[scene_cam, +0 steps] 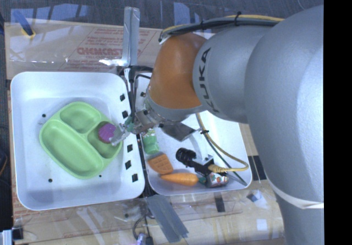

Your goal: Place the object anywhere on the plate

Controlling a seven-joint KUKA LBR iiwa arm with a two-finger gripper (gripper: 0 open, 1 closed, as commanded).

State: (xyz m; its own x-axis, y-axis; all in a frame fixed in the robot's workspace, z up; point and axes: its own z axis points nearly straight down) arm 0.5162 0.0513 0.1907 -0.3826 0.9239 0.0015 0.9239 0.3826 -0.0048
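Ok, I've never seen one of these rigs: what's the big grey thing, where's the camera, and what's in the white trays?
The big grey and orange shape is a robot arm reaching in from the right. A single fixed camera looks down on the bench at a slant. The arm's gripper is over the left bin, right beside a purple object that lies in a compartment of the green divided plate. I cannot tell whether the gripper holds it. The right bin contains a carrot, an orange wedge and a green item.
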